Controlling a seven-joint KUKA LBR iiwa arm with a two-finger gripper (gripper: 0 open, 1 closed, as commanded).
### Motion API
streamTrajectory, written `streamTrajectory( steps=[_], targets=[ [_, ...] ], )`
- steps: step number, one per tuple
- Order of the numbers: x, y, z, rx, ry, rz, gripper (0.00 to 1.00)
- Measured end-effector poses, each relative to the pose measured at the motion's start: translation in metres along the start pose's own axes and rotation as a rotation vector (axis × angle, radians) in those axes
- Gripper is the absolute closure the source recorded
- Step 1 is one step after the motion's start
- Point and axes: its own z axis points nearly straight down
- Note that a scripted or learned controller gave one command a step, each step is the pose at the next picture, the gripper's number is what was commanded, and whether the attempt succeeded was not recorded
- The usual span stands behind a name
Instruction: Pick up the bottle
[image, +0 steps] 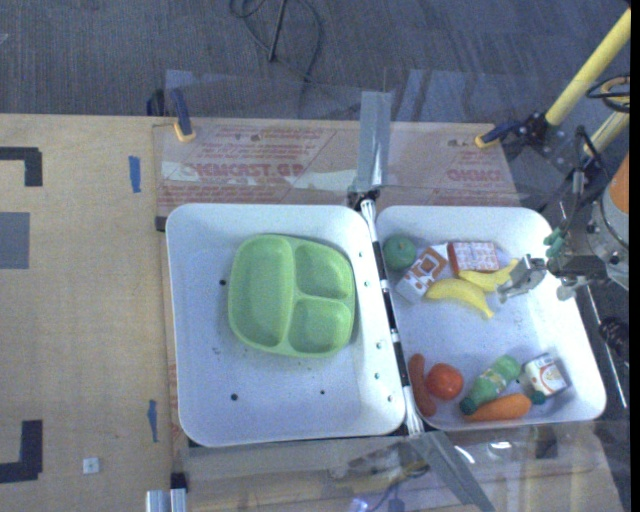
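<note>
Small green plastic bottle (494, 381) lies tilted near right white bin (560, 330) front edge, touching orange carrot (498, 407); label unreadable. Gripper (540, 272) above bin's right side, open, holding nothing.

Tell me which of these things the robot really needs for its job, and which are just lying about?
Needed:
bottle
hand

Just lying about:
green plate
banana
tomato
carrot
green ball
two small cartons
red snack packet
</note>
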Motion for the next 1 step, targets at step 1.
streamTrajectory(
  steps=[1],
  targets=[
    [-0.0452,0.0179,-0.0886,-0.004,-0.003,0.005,0.0]
  ],
)
